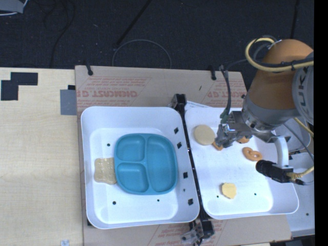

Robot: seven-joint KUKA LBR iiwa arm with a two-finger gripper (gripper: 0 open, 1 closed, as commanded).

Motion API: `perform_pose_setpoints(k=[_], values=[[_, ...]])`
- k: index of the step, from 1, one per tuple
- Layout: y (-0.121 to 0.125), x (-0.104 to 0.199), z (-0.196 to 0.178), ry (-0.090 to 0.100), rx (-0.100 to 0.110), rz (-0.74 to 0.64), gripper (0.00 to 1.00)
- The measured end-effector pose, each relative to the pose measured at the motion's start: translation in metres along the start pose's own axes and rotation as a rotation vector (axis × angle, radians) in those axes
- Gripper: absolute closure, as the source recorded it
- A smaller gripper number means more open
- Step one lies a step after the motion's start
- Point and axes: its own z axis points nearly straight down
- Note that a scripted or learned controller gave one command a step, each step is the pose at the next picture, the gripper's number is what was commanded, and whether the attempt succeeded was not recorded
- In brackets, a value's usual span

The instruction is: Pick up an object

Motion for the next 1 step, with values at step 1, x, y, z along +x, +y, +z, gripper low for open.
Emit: perform_pose_setpoints(k=[1], values=[[0.0271,0.052,0.0107,0.0,0.001,0.0,1.0]])
